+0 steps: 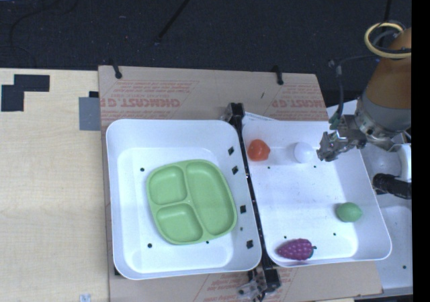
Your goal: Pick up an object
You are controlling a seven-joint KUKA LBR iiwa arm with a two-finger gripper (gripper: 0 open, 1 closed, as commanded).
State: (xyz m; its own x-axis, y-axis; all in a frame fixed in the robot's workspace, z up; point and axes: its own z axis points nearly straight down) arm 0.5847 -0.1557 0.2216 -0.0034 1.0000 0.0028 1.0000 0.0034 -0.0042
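The right bin (322, 257) holds several small objects. An orange-red piece (259, 150) lies at its far left, with a white ball (304, 152) beside it. A green round object (349, 212) rests near the right wall, and a purple grape bunch (295, 249) lies at the front edge. My gripper (328, 147) hangs over the far right part of this bin, just right of the white ball, with nothing seen in it. The arm's orange band (390, 79) rises behind it.
The left bin (127, 160) carries a green three-compartment plate (191, 201). A black divider (245, 186) runs between the bins. Cardboard (175, 96) lies under both bins, and a dark fitting (393, 185) sits at the right bin's rim.
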